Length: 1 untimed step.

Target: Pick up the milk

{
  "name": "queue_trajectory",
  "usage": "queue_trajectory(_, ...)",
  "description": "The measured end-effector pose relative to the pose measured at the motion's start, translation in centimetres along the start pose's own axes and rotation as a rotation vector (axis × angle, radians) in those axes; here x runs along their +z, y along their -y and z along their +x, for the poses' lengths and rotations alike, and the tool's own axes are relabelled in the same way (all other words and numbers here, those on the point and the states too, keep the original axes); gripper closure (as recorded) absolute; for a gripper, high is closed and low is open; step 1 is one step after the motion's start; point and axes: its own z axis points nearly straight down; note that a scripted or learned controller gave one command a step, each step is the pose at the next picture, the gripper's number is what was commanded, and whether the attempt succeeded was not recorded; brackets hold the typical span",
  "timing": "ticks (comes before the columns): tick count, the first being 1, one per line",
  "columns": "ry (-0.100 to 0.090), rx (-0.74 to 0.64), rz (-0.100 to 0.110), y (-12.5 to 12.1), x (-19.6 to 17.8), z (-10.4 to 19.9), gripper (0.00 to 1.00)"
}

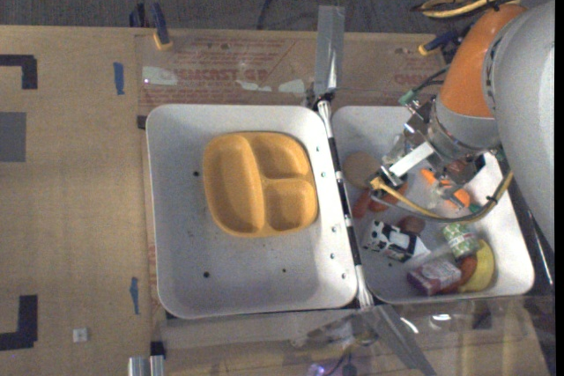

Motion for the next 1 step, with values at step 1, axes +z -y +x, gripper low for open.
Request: queue_trajectory(1, 0.0, 0.007, 0.001, 5.45, -0.01, 8.64, 0.0)
